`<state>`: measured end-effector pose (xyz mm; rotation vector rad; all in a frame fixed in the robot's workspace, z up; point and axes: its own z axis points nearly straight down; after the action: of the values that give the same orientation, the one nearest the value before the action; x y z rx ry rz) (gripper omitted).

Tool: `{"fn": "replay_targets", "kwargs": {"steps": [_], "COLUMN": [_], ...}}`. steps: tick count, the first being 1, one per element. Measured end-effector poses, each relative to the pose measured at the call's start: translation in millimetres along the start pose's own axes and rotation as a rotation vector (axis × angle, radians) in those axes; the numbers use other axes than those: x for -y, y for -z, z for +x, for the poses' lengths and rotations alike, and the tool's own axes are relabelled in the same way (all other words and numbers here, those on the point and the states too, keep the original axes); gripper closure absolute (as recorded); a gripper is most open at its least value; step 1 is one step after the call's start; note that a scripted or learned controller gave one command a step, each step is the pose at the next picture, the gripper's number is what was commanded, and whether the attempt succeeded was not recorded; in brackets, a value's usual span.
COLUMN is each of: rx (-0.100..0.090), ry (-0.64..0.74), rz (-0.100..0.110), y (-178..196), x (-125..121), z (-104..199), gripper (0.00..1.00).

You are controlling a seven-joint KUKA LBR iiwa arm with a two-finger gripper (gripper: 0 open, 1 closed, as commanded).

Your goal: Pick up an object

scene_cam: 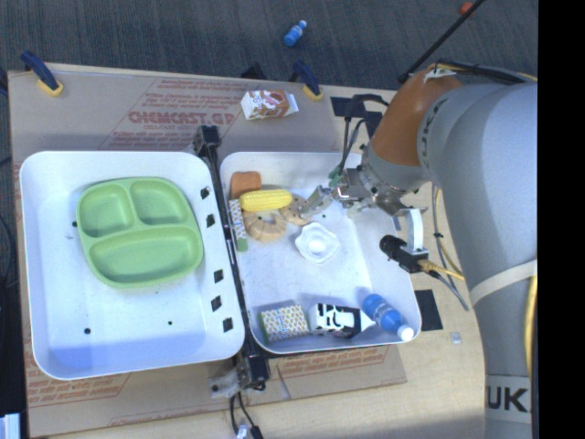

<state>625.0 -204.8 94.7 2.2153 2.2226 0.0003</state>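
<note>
Objects for picking lie scattered in the right bin (366, 167), with the end effector (322, 198) hanging low over that bin's upper middle. Whether its fingers are spread or pressed together cannot be told from this slant, and nothing shows clearly pinched between them.

Just at nine o'clock from the end effector lies a yellow corn cob (266, 199), lengthwise across the bin. An orange block (244, 183) sits at the cob's ten o'clock, near the bin's top left corner. A tan, biscuit-coloured piece (269, 228) rests at the cob's six o'clock, touching or almost touching it. At five o'clock from the end effector, near the bin's centre, sits a small white cup (317, 243).

Along the bin's six o'clock edge lie three things in a row: a speckled sponge-like block (283, 321), a black-and-white box (336, 318), and a blue bottle with a white cap (385, 317) toward the four o'clock corner.

The left bin (55, 337) holds a green divided plate (139, 230), well apart from the arm (475, 154).

On the table (164, 108), at twelve o'clock beyond the bins, lies a small red-and-white packet (269, 104). Blue clamps (41, 73) grip the far edge.
</note>
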Motion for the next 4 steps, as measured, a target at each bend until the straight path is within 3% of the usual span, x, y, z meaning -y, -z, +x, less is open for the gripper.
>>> {"fn": "replay_targets", "kwargs": {"steps": [1, 2, 3, 4], "rx": [-0.001, -0.003, -0.002, -0.002], "ry": [0.000, 0.003, 0.003, 0.006], "rz": [0.001, 0.004, 0.005, 0.004], "y": [138, 181, 46, 98], "x": [55, 120, 149, 147], "z": [-7, 50, 93, 164], "gripper": [0.00, 0.00, 0.00, 0.00]}}
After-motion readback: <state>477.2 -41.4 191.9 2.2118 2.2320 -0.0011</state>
